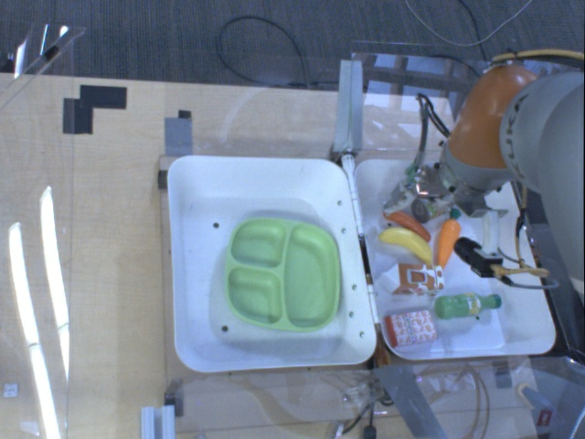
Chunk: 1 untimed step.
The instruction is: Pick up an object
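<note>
Camera view from above the bench: the arm's gripper (pixel 416 190) hangs low over the far end of the right bin (pixel 528 341), just above a red pepper (pixel 407 223) and a banana (pixel 406 241); whether it grips anything cannot be told. Beside them lie a carrot (pixel 447 241), a green bottle (pixel 466 305) and two small cartons. A green divided plate (pixel 282 273) sits in the left bin (pixel 196 245).

Glossy white plastic bins (pixel 265 176), a matt green plastic tray (pixel 283 274), pale wood-grain bench (pixel 110 245), dark carpet (pixel 183 16).
</note>
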### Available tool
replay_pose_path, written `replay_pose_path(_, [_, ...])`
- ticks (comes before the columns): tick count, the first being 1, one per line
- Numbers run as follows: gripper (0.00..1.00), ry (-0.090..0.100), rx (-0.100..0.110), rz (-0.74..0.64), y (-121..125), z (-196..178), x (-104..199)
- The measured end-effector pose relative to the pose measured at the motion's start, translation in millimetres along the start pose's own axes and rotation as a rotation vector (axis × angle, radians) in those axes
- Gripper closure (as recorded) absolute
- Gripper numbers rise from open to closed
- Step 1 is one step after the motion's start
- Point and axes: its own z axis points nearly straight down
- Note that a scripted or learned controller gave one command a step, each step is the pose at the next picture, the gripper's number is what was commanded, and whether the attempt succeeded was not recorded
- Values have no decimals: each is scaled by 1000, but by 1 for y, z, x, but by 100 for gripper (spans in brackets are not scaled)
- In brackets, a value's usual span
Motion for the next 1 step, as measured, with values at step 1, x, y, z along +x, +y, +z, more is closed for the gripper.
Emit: replay_pose_path(1, [0,-3,-1,-63,1,0,2])
